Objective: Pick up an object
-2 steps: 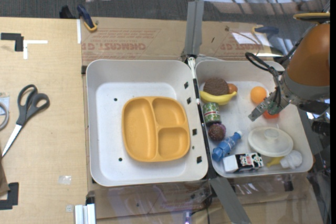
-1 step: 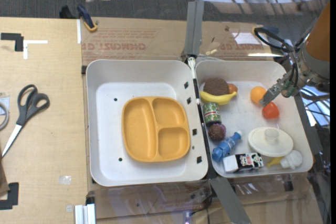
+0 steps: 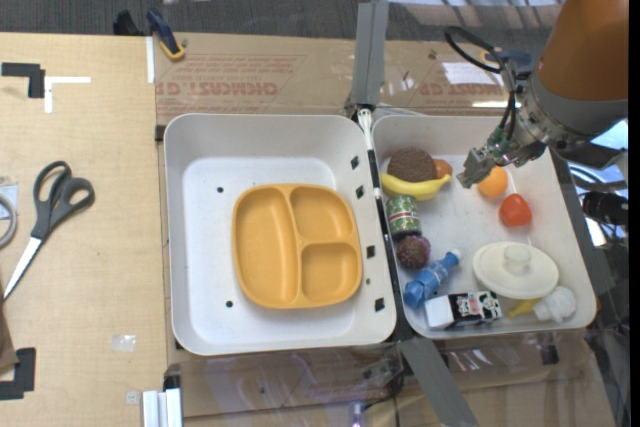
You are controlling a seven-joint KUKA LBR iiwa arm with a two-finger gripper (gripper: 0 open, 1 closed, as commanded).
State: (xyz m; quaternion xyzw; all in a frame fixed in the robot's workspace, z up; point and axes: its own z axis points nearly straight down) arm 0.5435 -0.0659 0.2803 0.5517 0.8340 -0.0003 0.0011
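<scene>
the big grey robot arm with the orange band (image 3: 590, 35) comes in from the right and reaches over the right white bin (image 3: 575, 245). its little claw (image 3: 480, 163) hangs low near the back of that bin, just beside a small round orange fruit (image 3: 493, 182). the claw touches or almost touches the fruit, but nothing sits between its tips. it is too small and dark to tell if the claw is released or clenched.

a small red ball-shaped thing (image 3: 515, 209) lies just in front of the orange fruit. to the left of the claw are a yellow toy banana (image 3: 415, 185) and a round brown thing like a chocolate donut (image 3: 411, 163), touching each other. below them come a small green can (image 3: 402, 212), a dark purple bumpy ball (image 3: 412, 249) and a small blue plastic bottle (image 3: 430, 278). a round white lid with a knob (image 3: 515, 268) sits near the front right, and a little black and white carton (image 3: 462, 309) lies along the front wall.

the left white bin (image 3: 190, 245) holds a yellow plastic tray with three parts (image 3: 297, 245). a pair of black-handled scissors (image 3: 45, 215) lies on the wooden bench (image 3: 80, 315), well apart from the bins.
</scene>
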